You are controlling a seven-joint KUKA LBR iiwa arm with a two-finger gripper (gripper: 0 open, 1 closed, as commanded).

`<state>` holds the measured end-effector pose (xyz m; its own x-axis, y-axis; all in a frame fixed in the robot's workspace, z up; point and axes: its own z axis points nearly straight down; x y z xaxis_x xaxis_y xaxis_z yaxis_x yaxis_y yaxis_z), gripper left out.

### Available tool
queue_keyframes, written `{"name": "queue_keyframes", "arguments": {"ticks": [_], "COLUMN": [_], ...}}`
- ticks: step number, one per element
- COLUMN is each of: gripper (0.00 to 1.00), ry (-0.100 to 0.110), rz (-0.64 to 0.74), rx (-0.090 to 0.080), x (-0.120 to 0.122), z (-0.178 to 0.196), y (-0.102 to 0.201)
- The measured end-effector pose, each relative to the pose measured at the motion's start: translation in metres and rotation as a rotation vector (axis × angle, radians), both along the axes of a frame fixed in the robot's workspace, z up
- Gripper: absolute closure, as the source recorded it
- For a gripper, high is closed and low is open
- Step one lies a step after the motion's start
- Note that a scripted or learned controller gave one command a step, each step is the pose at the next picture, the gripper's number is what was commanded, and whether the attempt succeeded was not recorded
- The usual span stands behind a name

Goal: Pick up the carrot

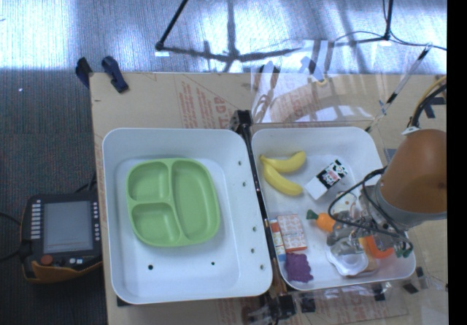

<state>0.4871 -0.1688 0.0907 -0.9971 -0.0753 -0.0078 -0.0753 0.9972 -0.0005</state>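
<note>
While the arm (412, 174) hides whether its fingers are open, the carrot (323, 221) lies in the right bin (365, 142).

Robotics lab or test cell, not home or kitchen. Table (168, 97) topped with bare cardboard sheet printed in red. Two white bins (117, 170) clamped side by side on table. Teach pendant (64, 232) with screen on dark carpet left of table. Blue clamps (113, 71) at table's far left corner. Tripod legs (190, 17) and stand on striped floor beyond table. Loose cables (350, 203) at table's right side.
</note>
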Motion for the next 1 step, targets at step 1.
{"name": "queue_keyframes", "arguments": {"ticks": [1], "gripper": [1.0], "ry": [0.008], "rz": [-0.144], "rx": [0.004], "x": [-0.0022], "z": [0.0257], "y": [0.0767]}}
